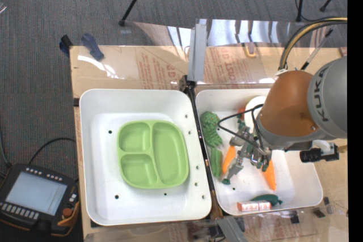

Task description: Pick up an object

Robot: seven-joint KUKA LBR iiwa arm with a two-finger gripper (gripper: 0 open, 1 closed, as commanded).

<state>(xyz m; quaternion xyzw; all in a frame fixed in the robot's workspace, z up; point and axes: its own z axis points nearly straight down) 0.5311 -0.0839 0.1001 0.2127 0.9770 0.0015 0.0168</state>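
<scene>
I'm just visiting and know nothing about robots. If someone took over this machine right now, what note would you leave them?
Tool: low in the right bin, among toy food; grip state unclear, nothing seen held.
Nearby: two carrots, green leafy piece, dark green item, small red-and-white pack.
Left bin: green divided plate.
Done: nothing lifted yet.
Left: pick one object up.

Grey arm (334,100) (orange band), black cables

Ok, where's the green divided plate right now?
In the camera view, the green divided plate lies flat in the middle of the left bin, across the divider from the right bin holding the vegetables.
</scene>
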